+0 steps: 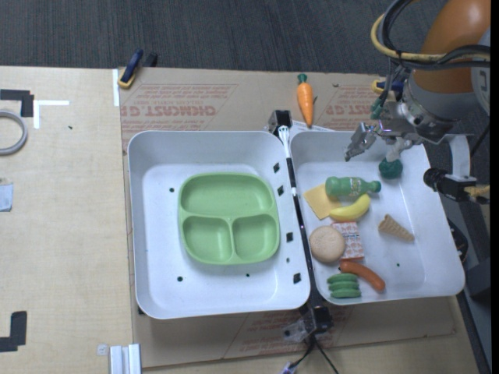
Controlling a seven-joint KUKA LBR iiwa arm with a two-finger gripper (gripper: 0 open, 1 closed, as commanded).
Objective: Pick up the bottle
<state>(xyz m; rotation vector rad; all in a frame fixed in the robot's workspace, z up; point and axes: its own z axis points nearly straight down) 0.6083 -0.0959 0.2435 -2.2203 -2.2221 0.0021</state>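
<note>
We see the green bottle (352,186) lying in the right bin (437,240), not lifted yet. The pincer (361,142) hangs spread & empty near it, so approach, grasp & lift are left, we think.

Arm (452,45) was cut off by the top and right edges. Ring (11,133) at far left was cropped by the frame edge. Print on the packet (352,240) beside the bun (327,243) was too small to read.
</note>
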